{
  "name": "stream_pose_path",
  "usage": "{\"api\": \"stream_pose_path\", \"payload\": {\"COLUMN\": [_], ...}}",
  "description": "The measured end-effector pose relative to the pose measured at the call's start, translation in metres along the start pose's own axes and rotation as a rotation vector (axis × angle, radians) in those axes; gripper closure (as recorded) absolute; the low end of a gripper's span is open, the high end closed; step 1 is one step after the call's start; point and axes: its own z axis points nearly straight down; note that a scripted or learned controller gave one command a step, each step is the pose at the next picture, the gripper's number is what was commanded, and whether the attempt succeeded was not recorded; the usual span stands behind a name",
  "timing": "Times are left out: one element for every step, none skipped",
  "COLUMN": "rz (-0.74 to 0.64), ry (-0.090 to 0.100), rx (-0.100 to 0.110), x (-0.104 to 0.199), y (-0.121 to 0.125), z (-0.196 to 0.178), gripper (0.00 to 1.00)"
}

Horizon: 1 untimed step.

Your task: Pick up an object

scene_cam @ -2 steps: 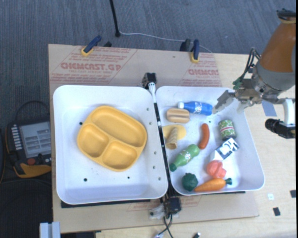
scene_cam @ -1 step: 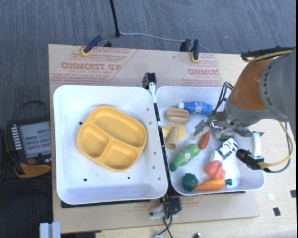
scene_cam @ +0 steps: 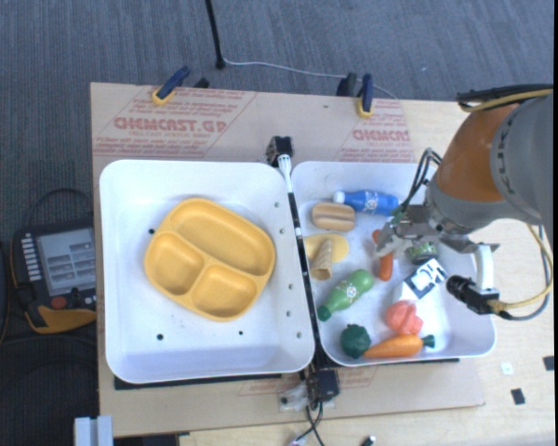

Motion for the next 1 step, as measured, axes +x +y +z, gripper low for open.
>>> {"api": "stream_pose_path", "payload": {"rz": [-0.002], "ry": [0.002], "rx": [0.001], "x": [0.0495], "y": [-0.0063], "z": [-0.1428], "gripper": [1.00]}}
